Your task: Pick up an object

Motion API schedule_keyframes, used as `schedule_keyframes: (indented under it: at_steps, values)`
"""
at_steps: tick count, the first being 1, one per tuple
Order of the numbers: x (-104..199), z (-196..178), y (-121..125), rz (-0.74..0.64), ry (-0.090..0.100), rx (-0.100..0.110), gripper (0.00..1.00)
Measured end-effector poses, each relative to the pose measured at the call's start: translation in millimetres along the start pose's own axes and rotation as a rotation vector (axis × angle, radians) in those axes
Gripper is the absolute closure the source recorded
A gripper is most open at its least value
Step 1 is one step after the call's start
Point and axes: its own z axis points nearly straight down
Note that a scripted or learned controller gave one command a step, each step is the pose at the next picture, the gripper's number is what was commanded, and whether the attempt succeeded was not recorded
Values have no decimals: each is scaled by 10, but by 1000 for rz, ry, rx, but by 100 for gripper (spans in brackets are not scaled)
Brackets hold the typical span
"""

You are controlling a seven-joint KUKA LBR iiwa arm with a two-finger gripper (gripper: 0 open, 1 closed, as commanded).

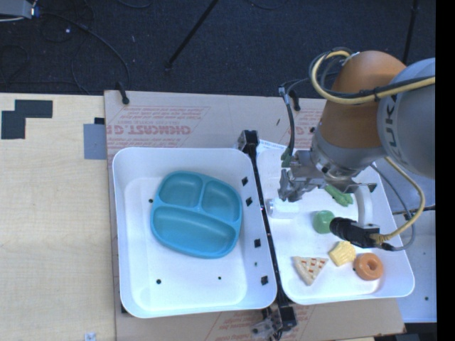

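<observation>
Right bin [398, 279]: toys [324, 221] beside claw [290, 192].

blue tray [196, 214]: glossy plastic | bins [135, 261]: smooth white plastic | bench [50, 226]: matt wood

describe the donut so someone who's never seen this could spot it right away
Start at the right white bin, the one under the robot arm. Go to its near right corner, where the small toy foods sit. The donut is the orange ring with a hole in its middle, just right of the yellow block and further right than the waffle-patterned wedge.
</observation>
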Motion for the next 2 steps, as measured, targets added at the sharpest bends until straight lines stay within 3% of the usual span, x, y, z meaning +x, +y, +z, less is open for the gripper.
schedule_keyframes:
  at_steps: [2]
  values:
    - [950, 1, -48, 0, -1, -1, 100]
